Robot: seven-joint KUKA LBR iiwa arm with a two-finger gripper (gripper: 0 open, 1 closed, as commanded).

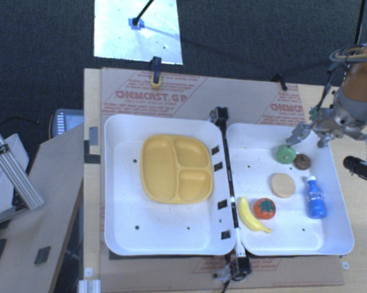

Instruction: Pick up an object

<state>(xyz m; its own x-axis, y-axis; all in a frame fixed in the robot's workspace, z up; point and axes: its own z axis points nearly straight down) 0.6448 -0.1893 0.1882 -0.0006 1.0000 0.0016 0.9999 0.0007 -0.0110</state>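
Note:
In the right bin (336, 238) lie a green round object (285, 154), a small brown object (302, 161), a tan disc (283, 185), a blue bottle (315, 198), a red tomato-like item (265, 207) and a yellow banana (251, 215). My gripper (310, 136) hovers at the bin's far right corner, just above and to the right of the green object. Its two fingers stand spread apart, with nothing between them.
The left bin (120, 231) holds a yellow divided tray (175, 168). A black divider with clips (226, 174) runs between the bins. A cardboard sheet (191, 95) lies under both. A shiny metal plate (138, 27) sits at the back.

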